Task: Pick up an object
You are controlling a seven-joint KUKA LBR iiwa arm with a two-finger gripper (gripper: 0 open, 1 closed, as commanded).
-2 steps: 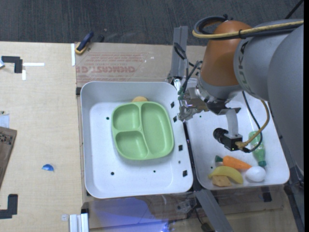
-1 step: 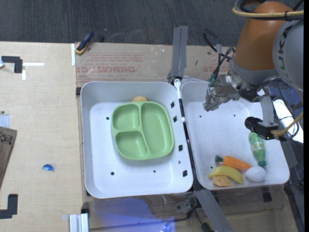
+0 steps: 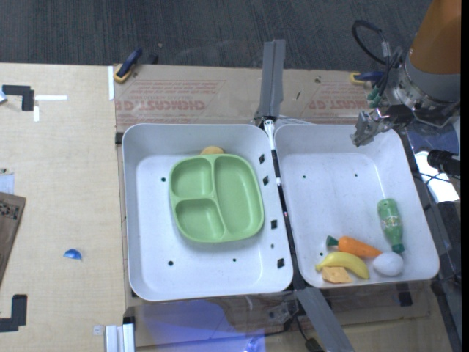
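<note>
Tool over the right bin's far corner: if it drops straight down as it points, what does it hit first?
Probably bare floor of the right bin; the tool hangs well clear of the bottle, though depth is unclear.

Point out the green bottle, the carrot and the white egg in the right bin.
green bottle [image 3: 390,224], camera view, middle of its body
carrot [image 3: 359,246], camera view, middle of the orange root
white egg [image 3: 388,264], camera view, centre of the shell

blue clip [image 3: 128,63] on brown cardboard [image 3: 190,94], small blue piece [image 3: 72,254] on the wooden bench [image 3: 51,189]
</note>
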